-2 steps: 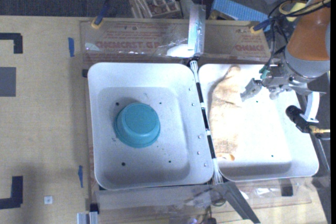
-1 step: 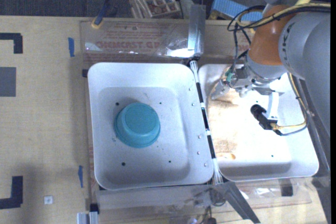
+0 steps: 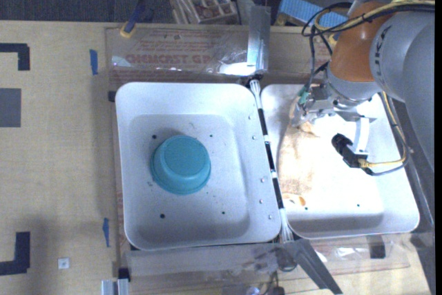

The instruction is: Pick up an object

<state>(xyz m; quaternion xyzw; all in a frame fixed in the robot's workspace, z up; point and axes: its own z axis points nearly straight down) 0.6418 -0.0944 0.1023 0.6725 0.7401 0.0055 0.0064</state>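
A teal-blue bowl (image 3: 181, 164) sits in the white left bin (image 3: 138, 107) at centre frame. The white right bin (image 3: 394, 211) carries orange-brown smudges. The arm (image 3: 400, 45), upper right, is grey with an orange band (image 3: 356, 45). The table (image 3: 55, 148) is pale tan wood with black markings and blue tape strips (image 3: 93, 61).

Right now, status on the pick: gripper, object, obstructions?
Gripper low in right bin, far-left corner; fingers unreadable. Blue bowl upside down in left bin, untouched. Nothing around the bowl.

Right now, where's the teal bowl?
The teal bowl sits upside down in the left bin, a little left of its middle, well away from the gripper over the right bin.
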